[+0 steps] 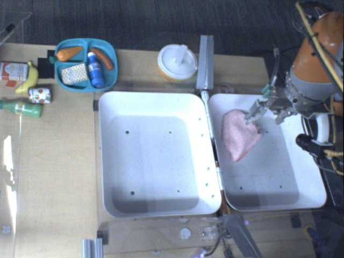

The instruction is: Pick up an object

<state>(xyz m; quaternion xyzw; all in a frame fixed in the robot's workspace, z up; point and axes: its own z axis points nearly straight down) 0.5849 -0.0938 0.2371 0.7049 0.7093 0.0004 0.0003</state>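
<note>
A pink cloth lies crumpled in the right bin, in its upper left part near the divider. My gripper hangs over the bin's upper middle, just right of the cloth's top edge. Its fingers are spread apart and open; the left fingertip sits at the cloth's upper right edge. Nothing is between the fingers. The grey arm with the orange band reaches in from the upper right.
The left bin stands beside the right one, with a metal bar at the seam's far end. Behind them are a white lidded cup and a blue tray of toy food. Small items lie at the far left.
</note>
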